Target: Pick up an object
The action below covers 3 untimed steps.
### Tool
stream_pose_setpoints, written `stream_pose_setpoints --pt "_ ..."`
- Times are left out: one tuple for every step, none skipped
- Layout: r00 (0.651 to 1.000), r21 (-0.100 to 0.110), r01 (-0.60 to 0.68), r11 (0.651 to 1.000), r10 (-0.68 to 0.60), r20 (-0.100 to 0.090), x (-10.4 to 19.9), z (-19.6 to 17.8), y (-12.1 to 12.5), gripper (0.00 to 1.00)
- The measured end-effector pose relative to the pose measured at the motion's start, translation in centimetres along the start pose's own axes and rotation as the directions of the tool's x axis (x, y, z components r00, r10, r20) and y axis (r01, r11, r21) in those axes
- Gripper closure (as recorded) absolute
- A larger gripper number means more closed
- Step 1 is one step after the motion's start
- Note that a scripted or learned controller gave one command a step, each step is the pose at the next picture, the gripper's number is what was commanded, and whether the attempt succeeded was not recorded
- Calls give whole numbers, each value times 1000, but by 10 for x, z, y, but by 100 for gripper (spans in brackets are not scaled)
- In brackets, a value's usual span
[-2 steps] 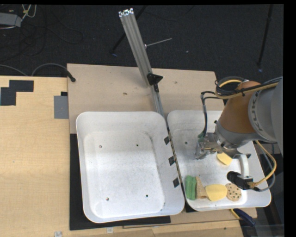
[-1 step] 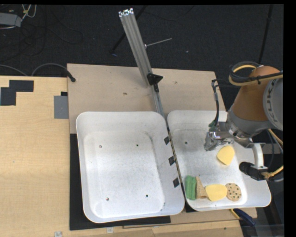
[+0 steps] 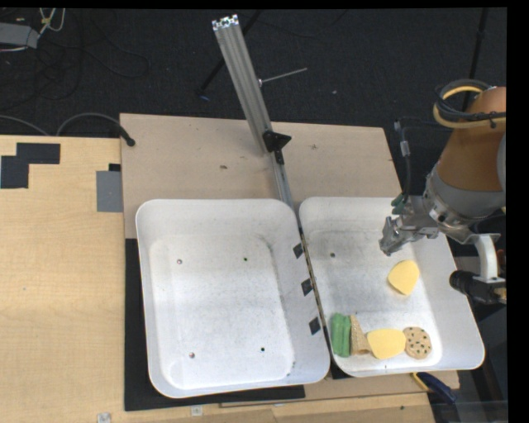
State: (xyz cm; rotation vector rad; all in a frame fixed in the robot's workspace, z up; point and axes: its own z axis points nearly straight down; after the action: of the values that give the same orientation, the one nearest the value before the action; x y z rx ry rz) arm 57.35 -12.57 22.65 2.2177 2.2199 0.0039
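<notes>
From my remote seat I see a pale wooden worktop (image 3: 58, 248) on the left with dark rectangular cut-outs, and a tan board (image 3: 198, 157) under the bins. A slanted aluminium rail (image 3: 248, 91) rises from the board. Beyond lies dark carpeted floor (image 3: 355, 58) with loose cables (image 3: 33, 25).

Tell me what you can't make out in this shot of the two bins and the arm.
- Hand, camera view: small and dark above the right bin; whether it is open or shut is unclear.
- Arm: cut off by the right edge.
- Tan piece: wedged between the green object and a yellow piece, too small to identify.
- Cookie: its touching the yellow piece is unclear.
</notes>
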Motion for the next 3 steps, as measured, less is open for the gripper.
stream_pose_setpoints --pt "1000 3 -1 1000 1 -1 -1 -32 1 100" --pt "1000 8 3 1000 -3 -3 43 -35 -13 100" --pt "1000 9 3 1000 -3 -3 95 -39 -26 100"
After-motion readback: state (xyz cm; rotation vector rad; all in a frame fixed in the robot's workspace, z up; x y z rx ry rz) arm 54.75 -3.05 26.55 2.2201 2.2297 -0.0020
